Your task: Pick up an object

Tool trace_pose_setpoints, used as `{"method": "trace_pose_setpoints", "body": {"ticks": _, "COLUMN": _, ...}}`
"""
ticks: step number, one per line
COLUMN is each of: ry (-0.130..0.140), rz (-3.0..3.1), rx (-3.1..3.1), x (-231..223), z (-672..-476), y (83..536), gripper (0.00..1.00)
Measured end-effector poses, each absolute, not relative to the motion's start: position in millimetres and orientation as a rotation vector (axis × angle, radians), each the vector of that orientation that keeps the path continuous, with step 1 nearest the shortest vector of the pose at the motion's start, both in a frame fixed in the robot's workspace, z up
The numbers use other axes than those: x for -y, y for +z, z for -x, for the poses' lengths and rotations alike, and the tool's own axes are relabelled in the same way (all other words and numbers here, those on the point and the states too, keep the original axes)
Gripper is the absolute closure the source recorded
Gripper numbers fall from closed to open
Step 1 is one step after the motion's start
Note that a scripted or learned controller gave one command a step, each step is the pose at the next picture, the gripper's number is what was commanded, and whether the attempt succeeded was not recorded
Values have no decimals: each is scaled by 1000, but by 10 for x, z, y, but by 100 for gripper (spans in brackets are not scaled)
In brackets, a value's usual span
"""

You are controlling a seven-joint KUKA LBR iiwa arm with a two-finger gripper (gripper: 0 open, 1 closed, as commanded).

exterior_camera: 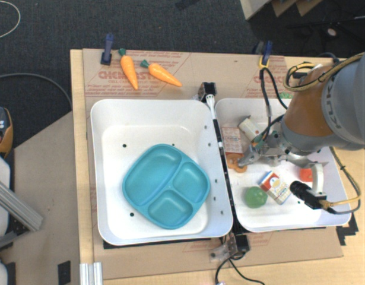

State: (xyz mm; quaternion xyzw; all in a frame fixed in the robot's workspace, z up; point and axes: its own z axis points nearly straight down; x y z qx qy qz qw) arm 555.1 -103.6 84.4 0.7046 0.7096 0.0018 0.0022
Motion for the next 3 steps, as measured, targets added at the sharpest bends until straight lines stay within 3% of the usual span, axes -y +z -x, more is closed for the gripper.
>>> {"method": "trace_pose_setpoints", "body": {"ticks": 1, "ry": 10, "rz": -2214, "rx": -2222, "x": 665, "z": -5053, "y": 1907, "gripper": 0}}
{"method": "trace_pose_setpoints", "body": {"ticks": 2, "ry": -3, "rz": -2225, "rx": -2224, "x": 538, "z": -4777, "y": 1845, "gripper": 0}}
{"method": "trace_pose_setpoints", "body": {"ticks": 3, "ry": 1, "rz": -2222, "rx": -2220, "x": 548, "z": -4796, "y": 1949, "gripper": 100}}
